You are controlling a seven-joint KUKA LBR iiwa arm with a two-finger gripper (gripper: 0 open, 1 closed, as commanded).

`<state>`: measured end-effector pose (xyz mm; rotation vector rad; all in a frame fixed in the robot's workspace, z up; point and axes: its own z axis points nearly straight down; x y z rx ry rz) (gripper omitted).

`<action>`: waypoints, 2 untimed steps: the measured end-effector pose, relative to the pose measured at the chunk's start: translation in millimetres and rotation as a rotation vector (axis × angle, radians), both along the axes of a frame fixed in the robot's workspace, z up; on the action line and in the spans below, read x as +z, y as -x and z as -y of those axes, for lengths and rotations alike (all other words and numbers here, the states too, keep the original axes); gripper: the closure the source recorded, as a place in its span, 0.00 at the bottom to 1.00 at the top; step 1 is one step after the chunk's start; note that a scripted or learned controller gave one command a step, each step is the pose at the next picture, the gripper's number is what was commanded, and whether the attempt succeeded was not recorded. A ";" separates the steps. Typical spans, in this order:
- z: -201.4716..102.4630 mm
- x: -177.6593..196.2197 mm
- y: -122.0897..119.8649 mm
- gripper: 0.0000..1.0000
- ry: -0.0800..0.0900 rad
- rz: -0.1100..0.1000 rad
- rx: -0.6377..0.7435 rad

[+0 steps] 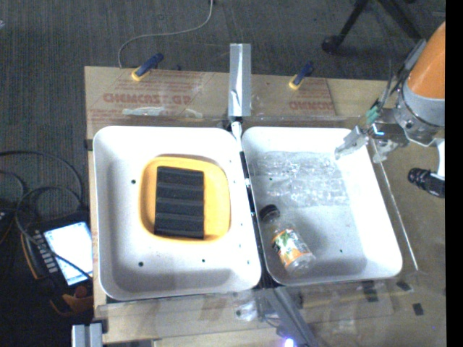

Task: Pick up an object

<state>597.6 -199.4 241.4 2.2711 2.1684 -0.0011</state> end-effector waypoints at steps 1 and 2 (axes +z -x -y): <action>-89.2 -20.8 48.1 0.00 -0.002 -0.004 -0.163; -57.7 -28.0 22.8 0.00 0.000 -0.003 -0.066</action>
